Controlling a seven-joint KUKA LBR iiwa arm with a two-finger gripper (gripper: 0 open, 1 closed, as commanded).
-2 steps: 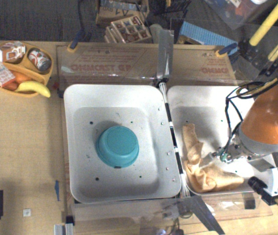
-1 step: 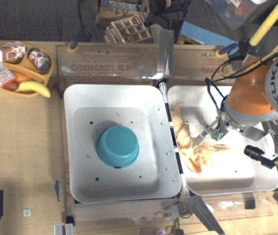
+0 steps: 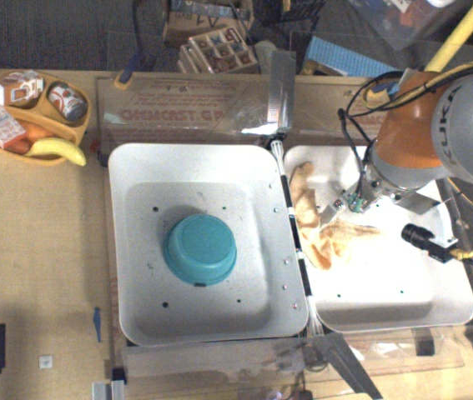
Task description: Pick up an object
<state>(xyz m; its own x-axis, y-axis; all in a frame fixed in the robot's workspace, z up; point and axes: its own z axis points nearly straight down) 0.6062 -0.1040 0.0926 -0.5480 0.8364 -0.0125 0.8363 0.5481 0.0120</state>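
The claw (image 3: 351, 202) hangs low in the right bin (image 3: 403, 298), toward ten o'clock from the bin's middle; whether it is spread or pressed together I cannot tell, as the wrist hides it, and nothing shows in its grip. The likeliest things to pick lie close by: a tan piece (image 3: 304, 197) at the claw's nine o'clock, hard against the bin's nine o'clock wall, and an orange piece (image 3: 326, 244) at the claw's seven o'clock, lying flat on the floor. Both look thin and limp, so a straight drop may close on air or merely scrape the floor. Reaching for the tan piece risks striking the wall between the bins. The two pieces seem to touch, so a pinch could drag both, and one may fall off on lifting. The bowl (image 3: 201, 248) in the left bin (image 3: 136, 223) looks too wide and rounded; the claw would probably slide off it.
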